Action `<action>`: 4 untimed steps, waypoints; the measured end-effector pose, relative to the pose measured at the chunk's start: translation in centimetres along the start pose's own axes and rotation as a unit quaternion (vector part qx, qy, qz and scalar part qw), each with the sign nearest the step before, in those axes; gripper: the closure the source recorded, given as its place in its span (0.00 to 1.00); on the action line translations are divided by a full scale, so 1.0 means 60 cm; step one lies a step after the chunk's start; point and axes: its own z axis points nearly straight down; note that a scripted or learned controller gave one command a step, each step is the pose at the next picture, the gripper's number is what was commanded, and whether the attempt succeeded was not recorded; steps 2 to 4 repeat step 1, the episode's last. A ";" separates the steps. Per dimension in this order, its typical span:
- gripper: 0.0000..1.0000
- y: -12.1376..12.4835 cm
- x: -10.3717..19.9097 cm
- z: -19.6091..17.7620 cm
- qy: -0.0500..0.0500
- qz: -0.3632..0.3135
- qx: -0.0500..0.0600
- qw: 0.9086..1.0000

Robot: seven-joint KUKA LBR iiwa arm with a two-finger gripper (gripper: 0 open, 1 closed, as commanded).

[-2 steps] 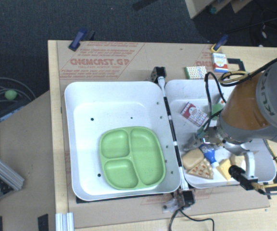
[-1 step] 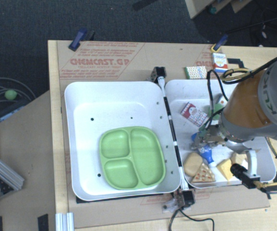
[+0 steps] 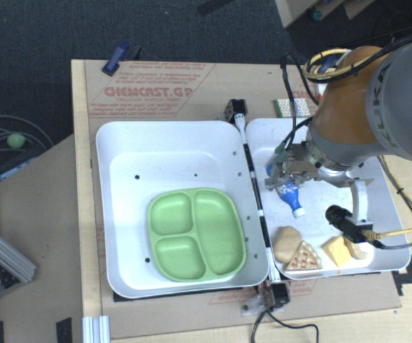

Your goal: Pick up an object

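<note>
Down in the right bin (image 3: 399,213), the tool (image 3: 286,179) hovers over a blue-and-white object (image 3: 292,199); whether it pinches anything cannot be told. Toy foods (image 3: 300,250) lie just below.

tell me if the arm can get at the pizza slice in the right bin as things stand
Probably yes. The pizza slice lies uncovered near the right bin's front wall, between a tan bread roll and a yellow block. Those close neighbours may crowd the gripper hovering farther back.
</note>
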 end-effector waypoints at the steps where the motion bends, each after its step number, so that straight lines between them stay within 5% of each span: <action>1: 1.00 -0.003 0.046 -0.042 0.000 0.000 0.000 1.000; 4: 1.00 -0.003 0.046 -0.042 0.000 0.000 0.000 1.000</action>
